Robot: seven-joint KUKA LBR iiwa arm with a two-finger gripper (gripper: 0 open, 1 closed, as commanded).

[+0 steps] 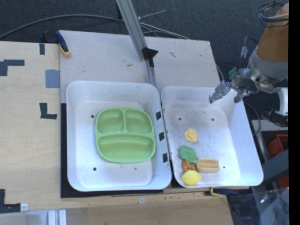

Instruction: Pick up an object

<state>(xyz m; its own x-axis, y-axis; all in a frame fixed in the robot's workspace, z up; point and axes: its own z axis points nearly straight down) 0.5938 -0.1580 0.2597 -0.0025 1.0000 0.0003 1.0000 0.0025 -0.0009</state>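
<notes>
My gripper (228, 94) hangs over the far right corner of the right bin (243, 139), its two grey fingers spread open with nothing between them. Well below it in that bin lie several small food items: a pale yellow piece (191, 135) near the middle, a green leafy piece (188, 153), an orange piece (188, 165), a tan hot-dog bun (207, 165) and a yellow lemon (191, 177) near the front edge. The gripper is apart from all of them.
The left bin (79, 139) holds a green divided plate (125, 135). A slanted metal rail (133, 22) rises behind the bins. Cables lie on the dark floor beyond the bench. The wooden bench extends left.
</notes>
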